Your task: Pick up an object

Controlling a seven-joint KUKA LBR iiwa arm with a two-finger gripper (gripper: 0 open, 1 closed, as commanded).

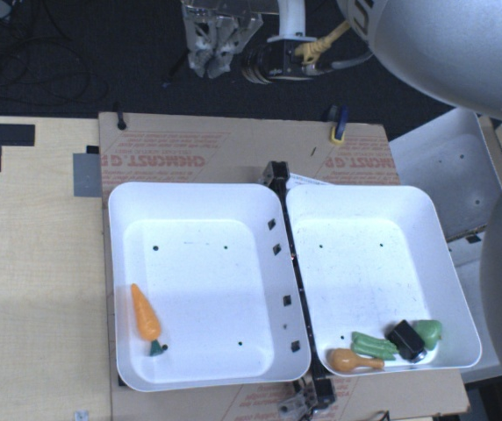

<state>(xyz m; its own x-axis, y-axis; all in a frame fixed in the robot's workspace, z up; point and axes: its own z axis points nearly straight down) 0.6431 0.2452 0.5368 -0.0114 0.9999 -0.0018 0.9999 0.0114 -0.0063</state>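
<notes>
While the gripper (pixel 220 46) is being held high at the far edge of the bench, beyond both bins, the objects are being left untouched on the bin floors. Places here are being given relative to the black divider (pixel 288 270) where the two bins meet.

Nearest the camera, right of the divider, a small cluster is being kept in the near corner of the right bin (pixel 383 202): a tan pear-shaped piece (pixel 353 360) with its narrow end pointing away from the divider, a green pod (pixel 374 346) just behind it lying roughly crosswise, a black block (pixel 406 339) tilted against it, and a green rounded piece (pixel 428 330) farthest from the divider. These are seen touching or nearly touching.

Left of the divider, well apart from it, an orange carrot (pixel 145 313) is being shown near the left wall of the left bin (pixel 190 202). Its long axis is running near-to-far, slightly slanted, with the green-topped end pointing toward the camera and the tapered tip pointing away.

Farther off, beyond the divider's far end, the gripper is being seen pointing downward, nothing gripped between its fingers; whether they are spread or closed cannot be told. The carrot is lying well apart from it, nearer the camera and to its left.
</notes>
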